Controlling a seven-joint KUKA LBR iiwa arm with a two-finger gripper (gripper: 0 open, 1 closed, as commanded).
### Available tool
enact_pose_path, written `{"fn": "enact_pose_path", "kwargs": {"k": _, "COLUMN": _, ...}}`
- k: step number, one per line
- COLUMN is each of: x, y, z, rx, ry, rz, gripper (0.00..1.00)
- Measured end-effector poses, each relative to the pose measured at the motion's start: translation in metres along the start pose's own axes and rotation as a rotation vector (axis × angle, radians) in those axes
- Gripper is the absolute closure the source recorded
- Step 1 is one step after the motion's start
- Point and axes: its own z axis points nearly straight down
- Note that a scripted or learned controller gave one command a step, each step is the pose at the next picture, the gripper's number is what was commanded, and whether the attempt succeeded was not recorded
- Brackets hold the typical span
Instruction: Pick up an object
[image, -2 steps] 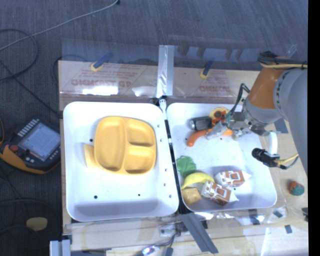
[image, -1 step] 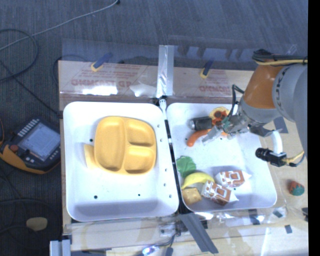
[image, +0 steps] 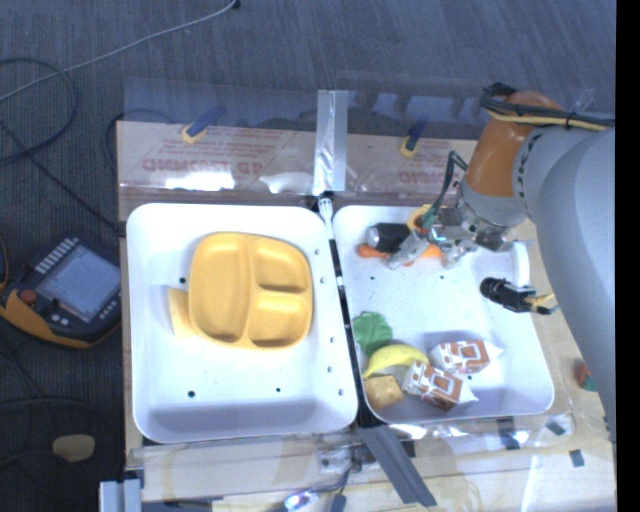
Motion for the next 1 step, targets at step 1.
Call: {"fn": "enact_pose_path", "kwargs": {"k": 1, "x": -0.0019, "y": -0.0010, "z": -0.0068, "rx": 0.004, "ry": -0.005, "rz": -0.001, "gripper": 1.00}}
